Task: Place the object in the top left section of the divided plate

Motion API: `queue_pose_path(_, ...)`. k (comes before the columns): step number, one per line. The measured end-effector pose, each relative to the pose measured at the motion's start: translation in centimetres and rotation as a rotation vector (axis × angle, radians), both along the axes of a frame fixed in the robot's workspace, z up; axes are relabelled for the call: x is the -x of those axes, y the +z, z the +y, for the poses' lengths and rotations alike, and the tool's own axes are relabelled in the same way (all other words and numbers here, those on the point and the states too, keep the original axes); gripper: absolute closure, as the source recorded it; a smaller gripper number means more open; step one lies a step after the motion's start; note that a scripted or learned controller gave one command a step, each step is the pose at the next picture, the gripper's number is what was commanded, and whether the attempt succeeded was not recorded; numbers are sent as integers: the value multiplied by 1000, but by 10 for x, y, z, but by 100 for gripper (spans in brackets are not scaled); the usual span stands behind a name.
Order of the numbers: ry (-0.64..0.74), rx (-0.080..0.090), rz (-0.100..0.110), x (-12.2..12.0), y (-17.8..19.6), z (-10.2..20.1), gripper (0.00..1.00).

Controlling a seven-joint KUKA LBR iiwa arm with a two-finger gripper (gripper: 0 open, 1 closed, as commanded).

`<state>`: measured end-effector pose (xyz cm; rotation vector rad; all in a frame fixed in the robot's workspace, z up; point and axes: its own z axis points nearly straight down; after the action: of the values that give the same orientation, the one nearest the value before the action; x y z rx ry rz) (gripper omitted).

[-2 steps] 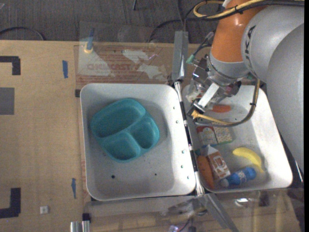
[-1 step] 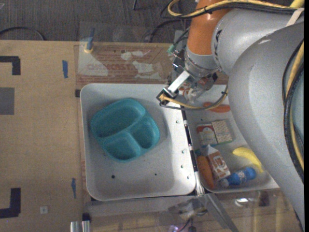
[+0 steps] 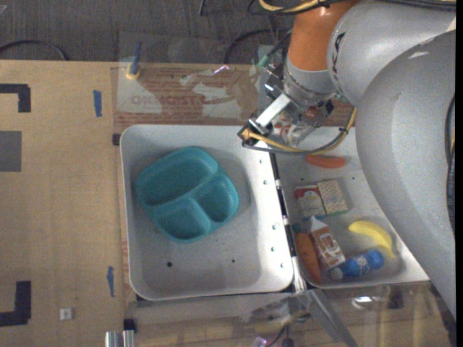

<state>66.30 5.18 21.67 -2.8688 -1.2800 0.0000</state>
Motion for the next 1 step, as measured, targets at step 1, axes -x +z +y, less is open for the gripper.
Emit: queue_pose_path(1,-30,0,1,9,96,11,100)
